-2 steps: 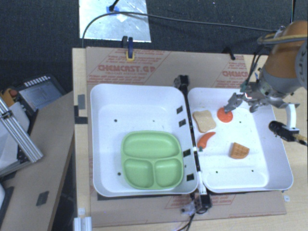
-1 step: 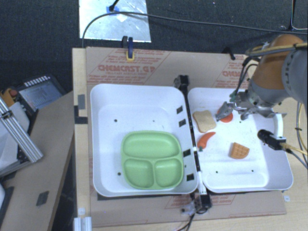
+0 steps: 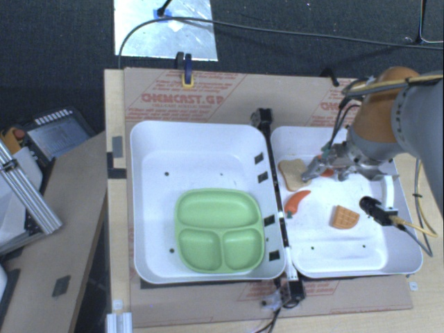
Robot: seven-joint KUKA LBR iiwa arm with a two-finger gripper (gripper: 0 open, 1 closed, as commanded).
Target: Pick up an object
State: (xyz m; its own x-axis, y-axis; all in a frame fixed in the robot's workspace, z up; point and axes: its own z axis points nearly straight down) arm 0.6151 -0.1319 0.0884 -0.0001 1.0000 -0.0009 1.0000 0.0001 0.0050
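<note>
My gripper (image 3: 327,170) hangs low over the upper middle of the right bin (image 3: 399,255), reaching in from the right. A tan slice of toast (image 3: 292,174) lies just to its left, close to or touching it. A red chili pepper (image 3: 297,200) lies below the toast, near the bin's left wall. A small golden waffle piece (image 3: 345,218) sits in the middle of the bin, below the gripper and apart from it. I see nothing held.
The left bin (image 3: 149,186) holds a green divided plate (image 3: 218,229) at its front. A black divider with clips (image 3: 272,186) runs between the two bins. Brown cardboard lies under both bins.
</note>
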